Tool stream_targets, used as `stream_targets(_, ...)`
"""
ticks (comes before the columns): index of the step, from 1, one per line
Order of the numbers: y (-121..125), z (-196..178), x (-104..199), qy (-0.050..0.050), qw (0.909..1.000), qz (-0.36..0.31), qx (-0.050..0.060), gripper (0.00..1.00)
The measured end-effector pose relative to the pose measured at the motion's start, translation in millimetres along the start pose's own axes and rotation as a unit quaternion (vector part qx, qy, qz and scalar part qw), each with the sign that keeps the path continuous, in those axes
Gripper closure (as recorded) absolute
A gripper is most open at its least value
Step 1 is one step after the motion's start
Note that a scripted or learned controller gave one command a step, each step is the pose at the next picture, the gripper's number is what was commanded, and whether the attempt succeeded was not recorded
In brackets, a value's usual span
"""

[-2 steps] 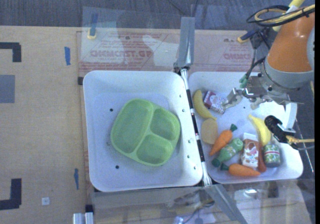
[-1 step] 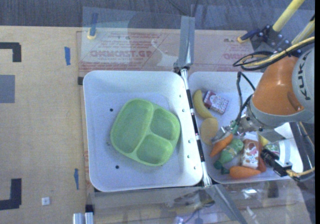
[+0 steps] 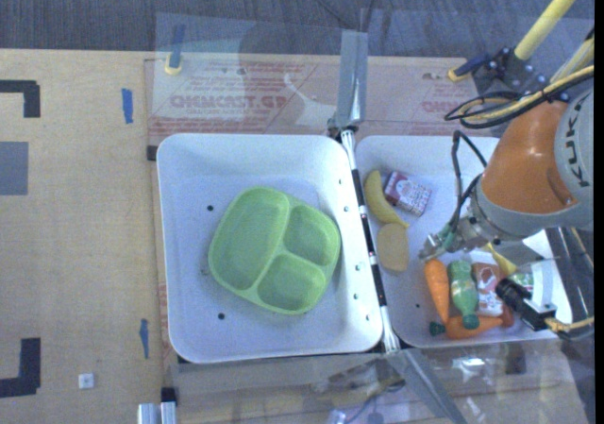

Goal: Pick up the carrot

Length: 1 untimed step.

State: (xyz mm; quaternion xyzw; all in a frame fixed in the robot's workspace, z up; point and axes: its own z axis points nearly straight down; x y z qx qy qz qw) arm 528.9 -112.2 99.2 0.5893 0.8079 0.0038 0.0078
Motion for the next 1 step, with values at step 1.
stream_targets(1,-24.1,-86.0,81.0,0.004,0.9998,0.016,0.007,1.0)
